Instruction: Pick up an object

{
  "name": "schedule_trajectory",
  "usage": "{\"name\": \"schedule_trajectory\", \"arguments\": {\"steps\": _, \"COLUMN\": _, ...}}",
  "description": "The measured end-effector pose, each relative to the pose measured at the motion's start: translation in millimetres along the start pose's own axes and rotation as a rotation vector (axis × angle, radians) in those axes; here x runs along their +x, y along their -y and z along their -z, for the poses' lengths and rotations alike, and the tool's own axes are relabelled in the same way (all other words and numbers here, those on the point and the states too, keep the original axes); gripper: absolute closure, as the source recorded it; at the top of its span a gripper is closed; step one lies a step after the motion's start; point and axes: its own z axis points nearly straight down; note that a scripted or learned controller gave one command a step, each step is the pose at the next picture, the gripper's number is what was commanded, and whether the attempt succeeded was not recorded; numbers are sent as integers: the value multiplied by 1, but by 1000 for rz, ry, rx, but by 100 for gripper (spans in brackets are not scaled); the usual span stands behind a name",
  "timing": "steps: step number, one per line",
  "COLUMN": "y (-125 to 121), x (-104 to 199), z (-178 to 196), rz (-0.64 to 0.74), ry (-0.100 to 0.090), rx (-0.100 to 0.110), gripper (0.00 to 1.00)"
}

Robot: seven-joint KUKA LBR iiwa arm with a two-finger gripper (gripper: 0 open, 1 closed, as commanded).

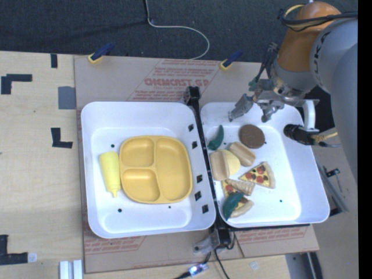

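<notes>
While the grey arm with its orange band (pixel 302 36) reaches in from the upper right of the frame, its two-finger gripper (pixel 254 111) hangs with fingers spread apart and nothing between them, above the far rim of the right-hand shallow white bin (pixel 302 179). Just below it lies a round brown patty (pixel 251 136), near a pizza slice (pixel 259 175). In the left white bin (pixel 99 214) sit a yellow divided plate (pixel 155 168) and a yellow squeeze bottle (pixel 110 172).

A pale wooden bench (pixel 35 173) marked with dark tape shapes is covered by a sheet of printed cardboard (pixel 168 80), held at its far edge by two blue-and-yellow clamps (pixel 102 52). Dark carpet (pixel 70 10) is seen beyond, crossed by a thin white cable (pixel 174 25).
</notes>
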Motion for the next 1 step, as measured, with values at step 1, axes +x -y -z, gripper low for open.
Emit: {"name": "schedule_trajectory", "arguments": {"steps": 1, "y": -3, "x": 0, "z": 10, "rz": 2, "ry": 2, "rx": -16, "gripper": 0}}
